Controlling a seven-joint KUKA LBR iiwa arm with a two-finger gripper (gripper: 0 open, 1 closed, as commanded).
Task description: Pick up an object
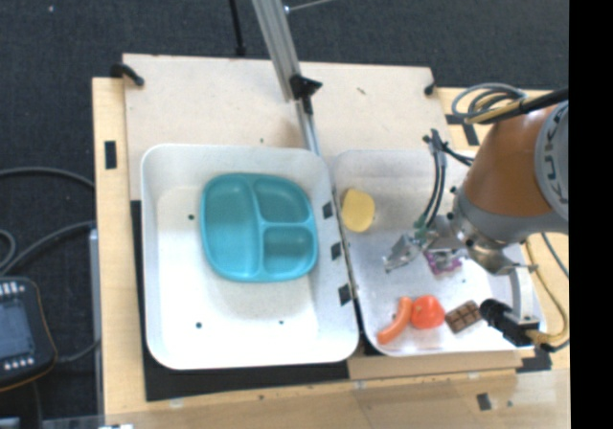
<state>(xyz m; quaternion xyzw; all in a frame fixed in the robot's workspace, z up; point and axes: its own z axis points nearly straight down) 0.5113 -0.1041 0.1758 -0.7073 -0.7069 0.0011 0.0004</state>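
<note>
My gripper [414, 249] hangs low over the middle of the right bin [383, 169]. A small purple thing [446, 263] lies just to its right, partly hidden under the wrist. A yellow round object [358, 210] rests at the bin's left side, up and left of the gripper. At the front of the bin lie an orange carrot-shaped toy [414, 315] and, beside it, a brown chocolate-bar piece [462, 316]. I see nothing clearly held by the gripper.
A teal divided plate [259, 227] sits in the left bin [172, 322]. A slanted metal pole [278, 34] rises behind the two bins. The arm's orange band [508, 169] covers the right bin's far right corner.
</note>
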